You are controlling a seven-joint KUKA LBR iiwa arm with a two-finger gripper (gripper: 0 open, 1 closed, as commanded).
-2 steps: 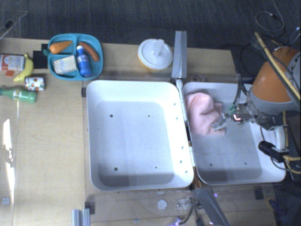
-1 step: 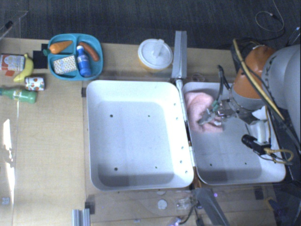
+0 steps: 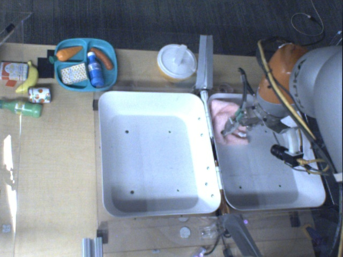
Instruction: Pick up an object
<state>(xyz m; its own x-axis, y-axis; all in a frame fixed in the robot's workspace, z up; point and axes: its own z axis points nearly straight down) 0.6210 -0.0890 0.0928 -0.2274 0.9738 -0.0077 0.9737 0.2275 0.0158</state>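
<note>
The gripper (image 3: 234,126) is reaching down into the upper left corner of the right bin (image 3: 268,194), and its dark fingers are pressing into a pink cloth (image 3: 221,113) bunched there. Whether the fingers are spread or pinched together cannot be told, since the wrist and cables are covering them from above. The pink cloth is lying directly under and to the left of the fingertips, crowding against the bin's left wall and close to its far wall, so there is little room on those two sides. Toward the near edge and the right, the floor of this bin is lying bare, though the arm (image 3: 313,84), with its orange band (image 3: 281,63), is hanging over the right part. A black cable and a small white fitting are dangling from the wrist over the middle of the bin.

The left bin (image 3: 155,154) is sitting just beside, its wall touching the right bin's wall. Behind the bins, a white lidded cup (image 3: 177,61) is standing near a grey upright bar (image 3: 203,63). Farther left, a blue divided tray (image 3: 86,64) is holding toy food, and a banana (image 3: 28,77), a small can (image 3: 39,95) and a green bottle (image 3: 21,108) are lying on the bench (image 3: 53,186).
</note>
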